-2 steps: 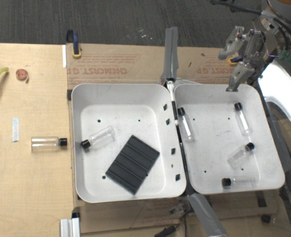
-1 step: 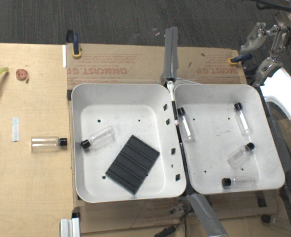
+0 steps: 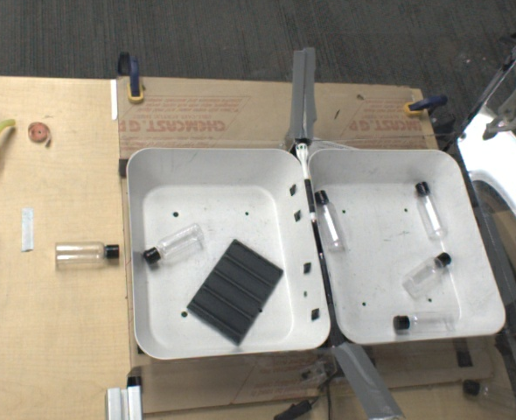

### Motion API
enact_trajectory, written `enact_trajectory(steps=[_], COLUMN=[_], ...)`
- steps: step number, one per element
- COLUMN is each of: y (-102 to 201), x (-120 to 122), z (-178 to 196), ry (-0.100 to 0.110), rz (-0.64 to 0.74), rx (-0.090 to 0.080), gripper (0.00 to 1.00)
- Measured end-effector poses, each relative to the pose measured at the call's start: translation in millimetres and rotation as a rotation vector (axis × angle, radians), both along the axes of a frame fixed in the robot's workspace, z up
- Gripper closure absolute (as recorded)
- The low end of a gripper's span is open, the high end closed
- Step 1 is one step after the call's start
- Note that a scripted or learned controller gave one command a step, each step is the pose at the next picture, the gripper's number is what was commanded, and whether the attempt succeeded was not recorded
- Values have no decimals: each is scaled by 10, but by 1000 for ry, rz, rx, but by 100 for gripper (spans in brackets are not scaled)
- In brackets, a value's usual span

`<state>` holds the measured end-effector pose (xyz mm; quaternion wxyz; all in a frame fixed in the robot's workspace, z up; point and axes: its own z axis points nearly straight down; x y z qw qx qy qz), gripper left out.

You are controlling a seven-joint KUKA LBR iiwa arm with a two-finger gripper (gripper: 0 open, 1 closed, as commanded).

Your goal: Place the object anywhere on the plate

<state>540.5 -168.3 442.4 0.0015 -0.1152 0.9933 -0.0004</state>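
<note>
Plate (image 3: 236, 290): black ribbed slab lying flat in the left bin (image 3: 144, 322). The likely object is one clear black-capped vial (image 3: 172, 243), on its side just beside the plate's upper-left edge and not on it. Four more vials (image 3: 426, 274) lie in the right bin (image 3: 477, 234).

Fingers' state: cannot tell.

Risks, as a judgement: the round, slick vial may roll or slip out of a grasp, or roll off the ribbed plate once released.

Writing: red upside-down print on the cardboard (image 3: 205, 116), roughly "CHEMCAST GP".

left bin (image 3: 144, 322): plate (image 3: 235, 290) and bottle (image 3: 173, 243) obstruct lower half; upper half open | right bin (image 3: 468, 191): four bottles scattered, centre passable
</note>
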Motion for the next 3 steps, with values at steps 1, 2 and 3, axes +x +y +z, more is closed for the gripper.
enact_trajectory(steps=[1,2,3], y=[-539,-541,-530], x=[-522,-526,-515], z=[-1,-7,1], ry=[0,0,-1], rz=[263,183,340], rx=[0,0,-1], gripper=[0,0,0])
